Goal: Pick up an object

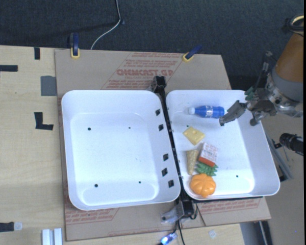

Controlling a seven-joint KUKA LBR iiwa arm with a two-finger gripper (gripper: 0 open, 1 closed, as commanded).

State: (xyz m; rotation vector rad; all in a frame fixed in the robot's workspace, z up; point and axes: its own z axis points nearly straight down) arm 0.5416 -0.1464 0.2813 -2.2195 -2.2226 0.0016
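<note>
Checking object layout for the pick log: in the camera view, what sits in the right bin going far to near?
Blue bottle → yellow wedge-shaped piece → red-and-white packet → orange pumpkin-like toy. The gripper hovers at the bottle's right end, level with it.

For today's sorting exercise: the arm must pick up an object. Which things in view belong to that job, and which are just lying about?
Belong to the job:
gripper
blue bottle
yellow wedge
orange pumpkin
small packet
right bin

Just lying about:
left bin
cardboard sheet
white cable
</note>
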